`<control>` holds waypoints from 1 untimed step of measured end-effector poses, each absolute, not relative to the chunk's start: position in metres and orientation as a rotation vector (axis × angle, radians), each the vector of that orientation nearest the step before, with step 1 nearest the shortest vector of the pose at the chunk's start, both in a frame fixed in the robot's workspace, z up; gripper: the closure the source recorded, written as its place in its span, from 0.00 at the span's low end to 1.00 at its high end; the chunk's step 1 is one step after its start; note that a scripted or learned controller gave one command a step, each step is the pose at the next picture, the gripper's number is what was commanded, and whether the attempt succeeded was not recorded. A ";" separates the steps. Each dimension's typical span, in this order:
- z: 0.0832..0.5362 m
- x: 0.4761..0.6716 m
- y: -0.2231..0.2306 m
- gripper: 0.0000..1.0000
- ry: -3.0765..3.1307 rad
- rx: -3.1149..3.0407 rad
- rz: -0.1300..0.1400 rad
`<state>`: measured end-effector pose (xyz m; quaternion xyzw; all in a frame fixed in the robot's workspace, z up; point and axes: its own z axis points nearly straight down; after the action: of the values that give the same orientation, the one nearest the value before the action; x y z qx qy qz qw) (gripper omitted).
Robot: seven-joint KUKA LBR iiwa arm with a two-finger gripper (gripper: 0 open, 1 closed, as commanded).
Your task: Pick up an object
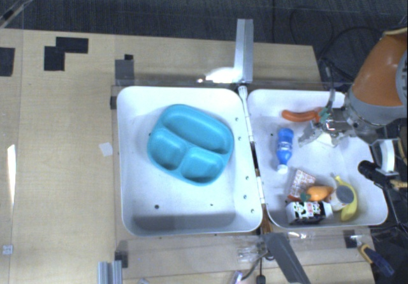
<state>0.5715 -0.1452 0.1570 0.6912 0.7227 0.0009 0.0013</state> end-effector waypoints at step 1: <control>0.090 0.593 -0.082 0.00 2.127 2.300 0.016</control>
<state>0.5926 -0.0816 0.0897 0.7343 0.6788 0.0050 0.0044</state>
